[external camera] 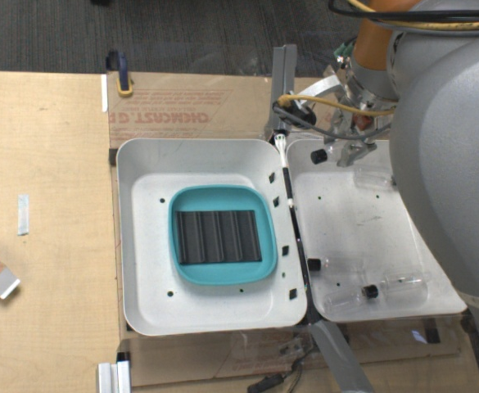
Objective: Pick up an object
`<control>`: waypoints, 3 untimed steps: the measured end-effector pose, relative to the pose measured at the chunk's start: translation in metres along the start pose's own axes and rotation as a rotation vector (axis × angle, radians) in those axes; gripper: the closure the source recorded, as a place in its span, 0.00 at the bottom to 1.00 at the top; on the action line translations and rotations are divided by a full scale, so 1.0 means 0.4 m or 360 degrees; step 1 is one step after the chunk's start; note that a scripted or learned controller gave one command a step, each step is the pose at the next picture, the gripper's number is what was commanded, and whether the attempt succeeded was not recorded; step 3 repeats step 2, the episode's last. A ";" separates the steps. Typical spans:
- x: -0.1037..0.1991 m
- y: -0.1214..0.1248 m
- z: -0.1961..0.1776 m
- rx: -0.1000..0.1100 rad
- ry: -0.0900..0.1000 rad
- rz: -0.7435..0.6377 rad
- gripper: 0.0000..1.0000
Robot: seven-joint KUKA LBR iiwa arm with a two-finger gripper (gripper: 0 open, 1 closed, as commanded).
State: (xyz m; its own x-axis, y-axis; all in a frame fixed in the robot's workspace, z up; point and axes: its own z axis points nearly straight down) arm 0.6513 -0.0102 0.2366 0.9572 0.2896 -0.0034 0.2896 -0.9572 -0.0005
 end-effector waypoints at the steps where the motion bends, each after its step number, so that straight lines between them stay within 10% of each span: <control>1: -0.002 0.006 -0.019 0.0000 -0.0005 0.0008 1.00; 3: -0.108 0.036 0.004 0.0001 -0.0003 0.0151 1.00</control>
